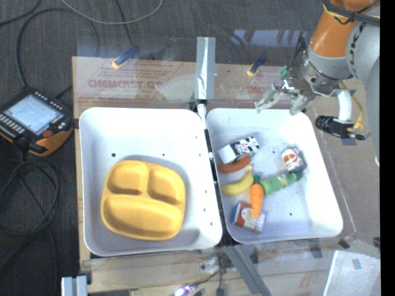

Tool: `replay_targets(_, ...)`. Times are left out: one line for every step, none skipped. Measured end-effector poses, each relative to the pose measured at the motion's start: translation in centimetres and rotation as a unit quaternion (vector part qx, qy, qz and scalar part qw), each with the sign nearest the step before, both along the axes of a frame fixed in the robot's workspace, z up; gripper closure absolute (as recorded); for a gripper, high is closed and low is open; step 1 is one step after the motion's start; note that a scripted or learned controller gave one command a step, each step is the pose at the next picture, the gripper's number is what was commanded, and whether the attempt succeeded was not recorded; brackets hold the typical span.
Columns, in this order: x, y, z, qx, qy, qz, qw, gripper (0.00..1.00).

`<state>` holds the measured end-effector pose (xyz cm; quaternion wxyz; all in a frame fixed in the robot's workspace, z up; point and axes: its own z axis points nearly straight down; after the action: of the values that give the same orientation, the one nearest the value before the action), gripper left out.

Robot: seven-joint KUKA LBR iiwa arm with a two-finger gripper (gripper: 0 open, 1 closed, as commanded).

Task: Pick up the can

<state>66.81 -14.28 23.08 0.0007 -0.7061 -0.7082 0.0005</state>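
I see a yellow divided tray in the left bin. Right bin has a banana, carrot, green bottle, 2 small cartons. Teach pendant left of counter.

The small metal can with a red-and-white label lies on its side in the right white bin, tilted at a slant, near that bin's right edge and closer to its far right corner.
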Motion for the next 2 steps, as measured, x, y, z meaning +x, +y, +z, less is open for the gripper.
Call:
replay_targets(-3.3,-4.5,-3.7,-0.0019,0.0,-0.012,0.9999,0.0)
replay_targets(-5.2,-6.9,-12.8,0.0009,-0.003,0.0,1.0,0.0)
